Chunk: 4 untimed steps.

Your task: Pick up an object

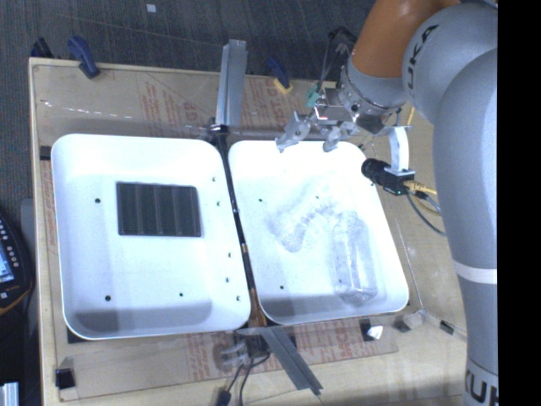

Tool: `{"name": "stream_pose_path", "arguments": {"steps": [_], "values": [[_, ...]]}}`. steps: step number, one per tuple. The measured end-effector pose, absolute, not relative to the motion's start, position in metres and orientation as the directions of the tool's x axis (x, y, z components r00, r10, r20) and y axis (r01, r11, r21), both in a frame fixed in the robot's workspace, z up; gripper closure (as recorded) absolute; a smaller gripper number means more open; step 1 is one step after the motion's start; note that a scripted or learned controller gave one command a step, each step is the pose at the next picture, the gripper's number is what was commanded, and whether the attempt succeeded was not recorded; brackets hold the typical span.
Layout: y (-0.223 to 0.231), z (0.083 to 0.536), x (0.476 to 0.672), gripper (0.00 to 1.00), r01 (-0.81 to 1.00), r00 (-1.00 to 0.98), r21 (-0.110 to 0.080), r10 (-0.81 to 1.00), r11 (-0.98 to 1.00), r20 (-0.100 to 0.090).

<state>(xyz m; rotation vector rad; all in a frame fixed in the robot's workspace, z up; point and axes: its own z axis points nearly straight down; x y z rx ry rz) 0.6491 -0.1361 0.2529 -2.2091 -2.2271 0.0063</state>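
A clear plastic bottle [352, 258] lies in the right bin [254, 252], near its right wall, pointing toward the front. Beside it, toward the bin's middle, lies a crumpled clear plastic piece [301, 221]. My gripper [309, 137] hangs over the back edge of the right bin, well behind both things. Its two fingers [290, 138] are spread apart with nothing between them.
The left bin [76, 227] holds a dark ribbed rectangular block [159, 209]. A metal bar [230, 83] runs back from the gap between the bins. Blue clamps [83, 58] grip the bench's back edge. A black cable connector [385, 176] hangs beside the wrist.
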Motion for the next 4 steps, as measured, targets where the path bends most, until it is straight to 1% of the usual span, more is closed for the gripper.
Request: {"name": "stream_pose_path", "arguments": {"steps": [1,2,3,4], "values": [[-0.135,0.262,0.650,1.00,1.000,-0.014,-0.009,1.000,0.014,0.001],[-0.045,0.236,0.656,1.00,0.988,0.157,-0.006,0.988,-0.157,0.000],[-0.124,0.277,0.657,1.00,0.991,0.132,-0.002,0.991,-0.132,0.000],[-0.039,0.357,0.635,1.00,0.944,0.329,-0.002,0.944,-0.329,-0.001]]}}
